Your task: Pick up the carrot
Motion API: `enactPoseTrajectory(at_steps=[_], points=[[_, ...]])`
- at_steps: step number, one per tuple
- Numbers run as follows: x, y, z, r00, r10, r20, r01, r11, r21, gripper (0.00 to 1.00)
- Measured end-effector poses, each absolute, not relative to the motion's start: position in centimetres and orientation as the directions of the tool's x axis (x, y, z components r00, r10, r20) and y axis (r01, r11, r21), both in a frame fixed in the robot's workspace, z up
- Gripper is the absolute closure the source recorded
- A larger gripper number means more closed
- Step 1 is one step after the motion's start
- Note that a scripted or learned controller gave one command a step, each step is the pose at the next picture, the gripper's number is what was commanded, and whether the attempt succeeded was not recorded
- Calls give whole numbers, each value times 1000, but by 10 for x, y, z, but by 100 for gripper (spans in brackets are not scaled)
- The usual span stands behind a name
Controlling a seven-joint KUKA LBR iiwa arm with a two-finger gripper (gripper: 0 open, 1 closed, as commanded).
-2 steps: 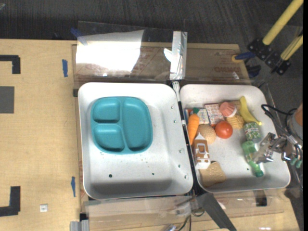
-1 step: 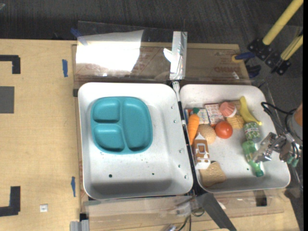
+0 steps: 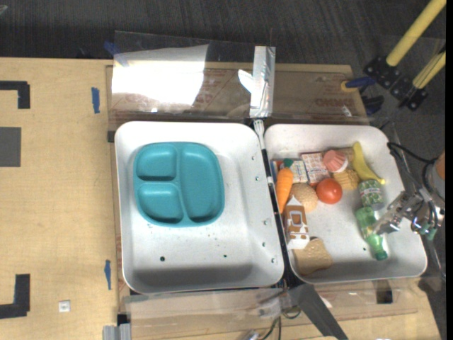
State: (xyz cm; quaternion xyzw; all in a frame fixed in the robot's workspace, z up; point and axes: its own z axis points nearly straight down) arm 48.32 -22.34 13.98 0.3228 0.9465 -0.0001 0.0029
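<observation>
While the carrot hugs the right bin's left wall, the hand hovers opposite, grip unreadable.

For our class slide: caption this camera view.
Gripper at the right bin's edge by a green bottle; carrot lies untouched.

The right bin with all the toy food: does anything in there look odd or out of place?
Nothing looks spilled or broken. The food is simply heaped together in the right bin. The carrot lies against its left wall, and the green bottle lies on its side near the gripper. The teal plate sits alone in the left bin.
</observation>
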Motion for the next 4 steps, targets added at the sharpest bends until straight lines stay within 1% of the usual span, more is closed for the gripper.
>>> enactPoseTrajectory(at_steps=[1, 2, 3, 4], points=[[481, -224, 131, -745, 667, -4, 667, 745, 3, 100], [482, -226, 130, -622, 783, -10, 783, 622, 5, 100], [482, -225, 131, -582, 813, -9, 813, 582, 6, 100], [481, -223, 148, -526, 850, -5, 850, 526, 3, 100]])
